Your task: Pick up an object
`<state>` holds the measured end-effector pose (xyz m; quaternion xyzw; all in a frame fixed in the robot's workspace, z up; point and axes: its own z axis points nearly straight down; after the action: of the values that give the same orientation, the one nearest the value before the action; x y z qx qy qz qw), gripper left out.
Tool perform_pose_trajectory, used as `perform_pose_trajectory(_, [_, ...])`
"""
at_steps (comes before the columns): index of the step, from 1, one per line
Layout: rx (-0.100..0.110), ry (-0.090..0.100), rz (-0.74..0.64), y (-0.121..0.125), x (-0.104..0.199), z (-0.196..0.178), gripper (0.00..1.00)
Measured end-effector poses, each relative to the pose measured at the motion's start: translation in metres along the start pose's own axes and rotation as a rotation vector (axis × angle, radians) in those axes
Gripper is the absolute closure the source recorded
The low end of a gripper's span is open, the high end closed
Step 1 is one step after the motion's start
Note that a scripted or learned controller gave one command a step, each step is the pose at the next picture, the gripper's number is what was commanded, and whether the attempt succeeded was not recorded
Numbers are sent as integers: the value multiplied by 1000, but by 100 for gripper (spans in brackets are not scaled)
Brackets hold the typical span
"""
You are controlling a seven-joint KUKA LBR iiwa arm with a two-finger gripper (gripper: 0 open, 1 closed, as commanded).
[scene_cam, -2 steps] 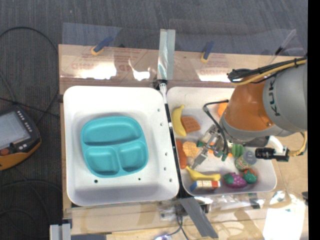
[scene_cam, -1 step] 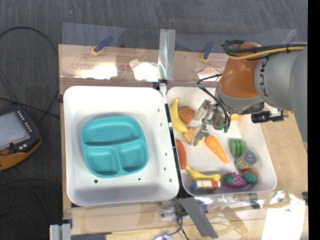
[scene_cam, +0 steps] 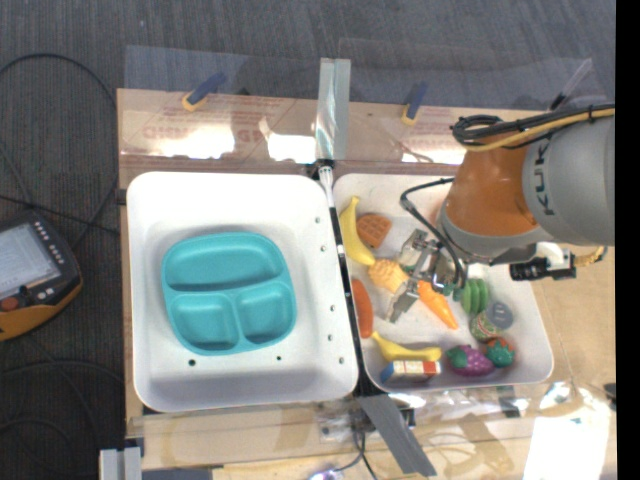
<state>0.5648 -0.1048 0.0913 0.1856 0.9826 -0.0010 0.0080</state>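
Observation:
My gripper [scene_cam: 405, 280] hangs low over the middle of the right bin [scene_cam: 540, 363], reaching in from the right under the orange wrist band. It is open, with one finger toward the back and one toward the front. A yellow-orange toy fruit [scene_cam: 386, 273] lies just left of the gap, touching or nearly touching the fingers. An orange carrot [scene_cam: 438, 306] lies just right of the front finger. Nothing is lifted.
Around them in the right bin lie a banana [scene_cam: 350, 233], a brown bread piece [scene_cam: 373, 229], a red chili [scene_cam: 362, 308], a second banana [scene_cam: 405, 348], a small carton [scene_cam: 410, 370], purple grapes [scene_cam: 470, 360], a green pepper [scene_cam: 474, 294] and a tin [scene_cam: 494, 317]. The left bin [scene_cam: 150, 368] holds a teal divided tray [scene_cam: 229, 290].

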Motion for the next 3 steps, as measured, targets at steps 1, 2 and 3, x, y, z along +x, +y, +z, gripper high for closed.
perform_pose_trajectory(1, [0,-4,-2,1,-1,-11,100])
perform_pose_trajectory(2, [-1,14,-43,81,-10,-93,100])
perform_pose_trajectory(3, [0,13,10,120,-35,-109,100])
